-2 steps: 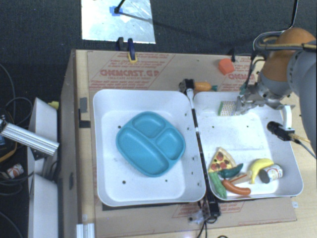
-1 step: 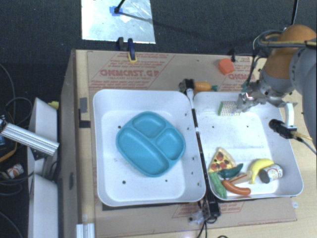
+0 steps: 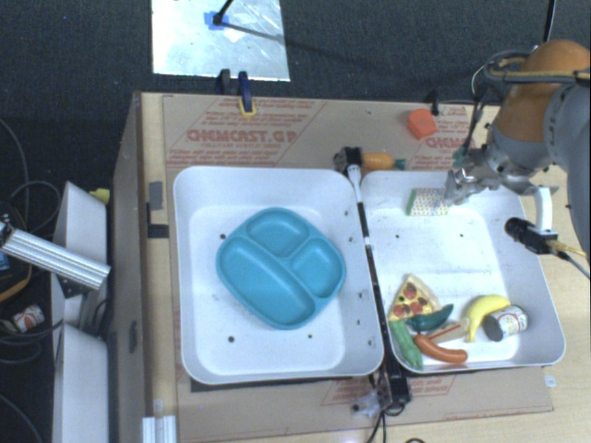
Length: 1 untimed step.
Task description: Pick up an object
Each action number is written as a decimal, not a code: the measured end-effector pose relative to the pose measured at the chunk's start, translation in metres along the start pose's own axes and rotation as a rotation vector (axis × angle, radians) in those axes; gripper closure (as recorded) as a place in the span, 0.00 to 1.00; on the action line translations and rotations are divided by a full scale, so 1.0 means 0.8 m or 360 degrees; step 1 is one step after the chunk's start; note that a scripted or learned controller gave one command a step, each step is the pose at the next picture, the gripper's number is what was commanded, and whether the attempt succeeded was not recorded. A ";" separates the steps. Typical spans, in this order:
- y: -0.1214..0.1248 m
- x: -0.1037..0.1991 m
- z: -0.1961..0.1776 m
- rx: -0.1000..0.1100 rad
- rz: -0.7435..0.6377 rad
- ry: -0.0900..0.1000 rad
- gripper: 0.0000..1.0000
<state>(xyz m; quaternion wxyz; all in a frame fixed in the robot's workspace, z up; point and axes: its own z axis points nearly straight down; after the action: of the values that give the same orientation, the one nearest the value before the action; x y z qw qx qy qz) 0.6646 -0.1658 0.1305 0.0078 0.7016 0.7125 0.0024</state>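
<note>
- Camera view: the gripper (image 3: 459, 185) hangs low over the far end of the right bin (image 3: 480, 247), just beside a small pale speckled block (image 3: 428, 202) that lies on the bin floor near the far wall; whether the fingers stand wide or narrow I cannot tell, and nothing is seen held between them
- The likely things to pick lie huddled in the right bin's near corner: a pizza slice (image 3: 413, 295), a green pepper (image 3: 427, 321), a hot dog (image 3: 441, 350), a banana (image 3: 483, 311) and a small can (image 3: 507, 322), touching or overlapping one another, probably because they slid or were dropped there
- The speckled block lies alone, which in my judgement makes it the easier target, with bare floor on its near side for the fingers to close
- Its far side is close to the bin wall, so a descent there leaves little room; the huddled toys crowd the near rim and the divider between the bins
- The left bin (image 3: 199, 340) bears a blue divided plate (image 3: 280, 266) in its middle, well apart from the arm
- An orange block (image 3: 421, 124) rests on the bench beyond the bins, outside the working room
</note>
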 end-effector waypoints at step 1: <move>0.002 0.000 -0.014 -0.0006 -0.0004 -0.0002 1.00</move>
<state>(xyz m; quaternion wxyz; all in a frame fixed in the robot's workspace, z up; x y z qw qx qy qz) 0.6657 -0.1661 0.1420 0.0097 0.7006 0.7134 0.0032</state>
